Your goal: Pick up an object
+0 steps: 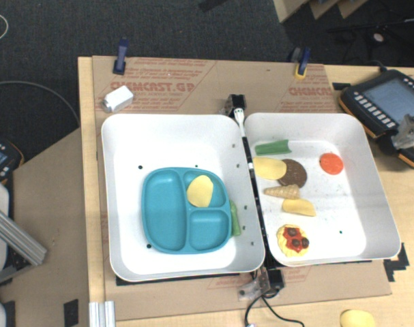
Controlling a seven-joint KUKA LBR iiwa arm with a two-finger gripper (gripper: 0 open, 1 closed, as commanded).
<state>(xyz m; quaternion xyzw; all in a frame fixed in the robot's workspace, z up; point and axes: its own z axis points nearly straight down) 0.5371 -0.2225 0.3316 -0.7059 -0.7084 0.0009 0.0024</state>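
Bench surface: brown cardboard sheet point(193, 80) with faint red print, held at its far edge by a blue clamp point(121, 55) and a blue-and-yellow clamp point(301, 61); a small white block point(118, 99) lies near the far left corner.
Surroundings: dark carpet beyond the bench; a handheld control pendant point(382, 104) rests at the right.
Left bin point(125, 148): holds a teal divided plate point(186, 210) with a pale yellow piece point(200, 191) in its upper right compartment; a green sliver point(234, 218) lies just beside the plate's right edge.
Right bin point(350, 203): toy foods grouped left of centre: green strip point(272, 146), yellow piece point(269, 167) touching a brown disc point(294, 173), cone point(280, 192), yellow wedge point(299, 207), small pizza point(293, 238); an orange disc point(331, 163) sits apart.
Cut off: a yellow object point(357, 318) at the lower edge, partly out of frame.
Hard to make out: black fittings point(237, 103) between the bins.
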